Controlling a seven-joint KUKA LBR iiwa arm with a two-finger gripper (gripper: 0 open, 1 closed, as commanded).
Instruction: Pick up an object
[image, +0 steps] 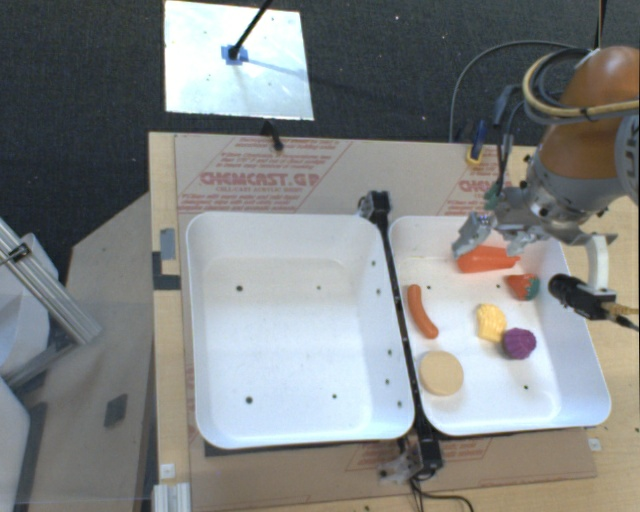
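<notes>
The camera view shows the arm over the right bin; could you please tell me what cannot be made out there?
- Gripper: in the camera view its own body and blur hide whether it is open or shut.
- Carrot: its upper edge lies under the gripper, so contact cannot be told.
- Strawberry: small and partly hidden by a black part of the arm.
- Arm: cut off by the top and right edges.

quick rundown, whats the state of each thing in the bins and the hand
hand: low in the right bin, over the carrot
carrot: lying flat under the hand
hot dog: lying flat by the divider
round cookie: flat, untouched
yellow piece: resting loose
purple piece: resting loose
strawberry: resting loose
</notes>
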